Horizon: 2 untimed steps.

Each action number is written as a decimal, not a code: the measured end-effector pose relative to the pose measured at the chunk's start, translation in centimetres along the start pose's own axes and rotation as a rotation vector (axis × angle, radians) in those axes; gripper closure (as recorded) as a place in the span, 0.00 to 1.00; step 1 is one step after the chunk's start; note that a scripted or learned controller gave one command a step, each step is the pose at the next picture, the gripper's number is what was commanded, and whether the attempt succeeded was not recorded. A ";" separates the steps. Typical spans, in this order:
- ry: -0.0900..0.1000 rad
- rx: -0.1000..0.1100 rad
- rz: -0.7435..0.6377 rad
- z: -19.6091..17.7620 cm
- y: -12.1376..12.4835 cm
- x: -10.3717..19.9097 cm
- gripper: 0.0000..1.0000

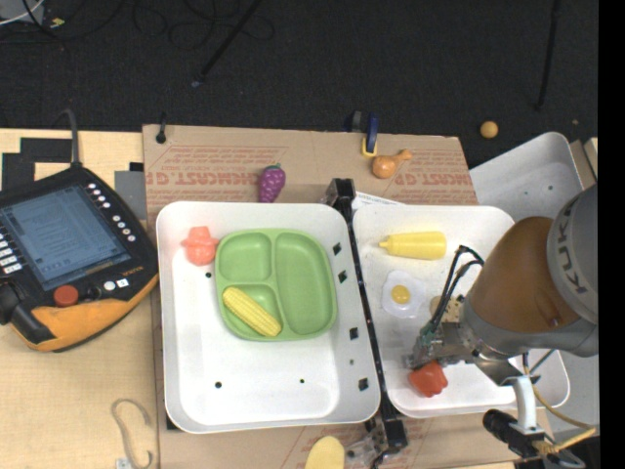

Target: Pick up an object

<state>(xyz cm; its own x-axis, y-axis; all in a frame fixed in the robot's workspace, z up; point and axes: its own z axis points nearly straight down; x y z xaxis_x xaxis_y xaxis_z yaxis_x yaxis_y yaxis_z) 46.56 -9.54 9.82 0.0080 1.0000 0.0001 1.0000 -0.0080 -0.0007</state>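
Two shallow white bins were seen side by side on the surface, the left bin point(186, 399) and the right bin point(488, 218), with a black divider running between them. In the left bin, a green divided plate point(298, 277) was placed toward the far middle, and a yellow corn cob point(251, 312) was lying in its near-left compartment. A pink toy point(198, 245) was seen just beside the plate, near the far-left corner of that bin. In the right bin, a yellow bottle-shaped toy point(414, 245) was lying on its side near the far edge, and a fried egg toy point(400, 293) was resting below it, toward the bin's left edge. The arm point(532, 286) was reaching in from the right, its orange band over the right bin, and the gripper point(430, 355) was lowered near the near edge of the right bin. A red tomato-like object point(428, 380) was seen directly under the gripper, touching or nearly touching it; whether the fingers were apart or closed on it could not be told. Outside the bins, a purple grape toy point(271, 182) and an orange pear-shaped toy point(387, 163) were lying on the cardboard beyond the far edges, and a control pendant point(68, 252) was resting at the left edge of the surface.
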 end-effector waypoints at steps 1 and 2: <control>0.000 -0.003 -0.008 -5.5 1.1 0.0 1.00; 0.000 -0.004 -0.008 -11.7 1.1 0.4 1.00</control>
<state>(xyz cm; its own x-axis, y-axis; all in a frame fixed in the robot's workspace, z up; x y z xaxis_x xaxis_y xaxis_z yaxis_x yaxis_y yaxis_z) 47.71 -9.20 21.50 0.0000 1.0000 0.0000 1.0000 0.0000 0.0030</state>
